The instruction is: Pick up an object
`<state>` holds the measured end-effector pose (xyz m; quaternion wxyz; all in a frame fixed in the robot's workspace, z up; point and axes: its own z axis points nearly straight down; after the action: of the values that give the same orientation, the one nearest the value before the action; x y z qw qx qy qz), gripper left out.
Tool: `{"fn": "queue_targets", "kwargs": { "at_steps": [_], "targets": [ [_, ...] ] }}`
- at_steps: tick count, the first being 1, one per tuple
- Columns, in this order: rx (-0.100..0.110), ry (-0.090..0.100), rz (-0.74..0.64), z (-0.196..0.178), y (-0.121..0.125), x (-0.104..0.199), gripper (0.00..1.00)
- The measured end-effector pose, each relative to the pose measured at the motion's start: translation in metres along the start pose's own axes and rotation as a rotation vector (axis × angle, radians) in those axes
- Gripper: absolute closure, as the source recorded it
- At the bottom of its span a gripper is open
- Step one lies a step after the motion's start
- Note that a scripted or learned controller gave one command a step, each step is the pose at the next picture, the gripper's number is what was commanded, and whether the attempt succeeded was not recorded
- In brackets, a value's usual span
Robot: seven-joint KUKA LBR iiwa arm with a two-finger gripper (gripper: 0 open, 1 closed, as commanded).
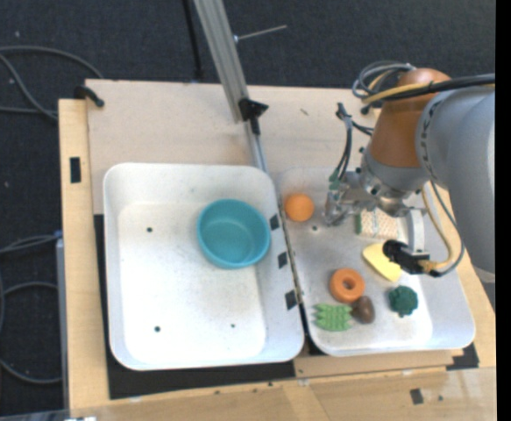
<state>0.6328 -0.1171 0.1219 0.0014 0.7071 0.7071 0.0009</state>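
The gripper (341, 207) hangs low in the right bin (452, 318), just beside an orange ball (299, 207); whether it is apart or together I cannot tell. Near that ball lie a yellow piece (379, 260) and an orange ring (347, 284).

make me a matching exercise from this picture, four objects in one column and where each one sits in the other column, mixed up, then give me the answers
Objects:
1. round teal plastic bowl
2. small orange ball
3. orange ring-shaped toy
4. dark green broccoli-like toy

Places:
A. right bin, near its front right corner
B. left bin, toward its right side
C. right bin, far left corner, by the divider between bins
D. right bin, middle, just behind a brown lump

Pairs: 1-B, 2-C, 3-D, 4-A
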Motion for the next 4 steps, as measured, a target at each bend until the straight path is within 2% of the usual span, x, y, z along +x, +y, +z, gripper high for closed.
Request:
{"fn": "queue_targets", "kwargs": {
  "at_steps": [2, 3, 4],
  "targets": [
    [-0.002, 0.001, -0.002, -0.084, 0.002, -0.009, 1.0],
    [0.004, 0.001, -0.004, -0.083, -0.022, 0.035, 1.0],
    [0.002, 0.004, -0.008, -0.101, -0.036, 0.082, 1.0]
  ]
}}
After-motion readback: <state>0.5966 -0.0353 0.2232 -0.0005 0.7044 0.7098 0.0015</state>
